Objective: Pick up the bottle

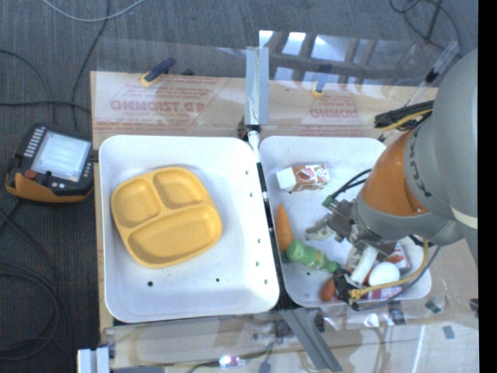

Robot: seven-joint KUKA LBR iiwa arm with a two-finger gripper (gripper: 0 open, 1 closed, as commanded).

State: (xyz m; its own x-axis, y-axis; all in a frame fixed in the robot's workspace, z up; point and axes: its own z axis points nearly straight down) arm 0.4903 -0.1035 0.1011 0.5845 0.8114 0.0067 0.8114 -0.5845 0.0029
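A small green bottle [311, 256] lies on its side in the right bin [273, 179], near the bin's front left. My gripper [332, 225] hangs just above and to the right of it, low over the bin's middle. The grey wrist and orange band [392, 183] rise behind the gripper and hide part of the bin's right side. From this angle nothing shows between the gripper and the bottle that tells me whether they touch.
The right bin also holds an orange carrot [284, 228], a brown and white carton [307, 177], a red piece [328, 289], a white egg [384, 275] and a red and white packet [400, 256]. A yellow divided plate [165, 216] sits in the left bin [124, 301].
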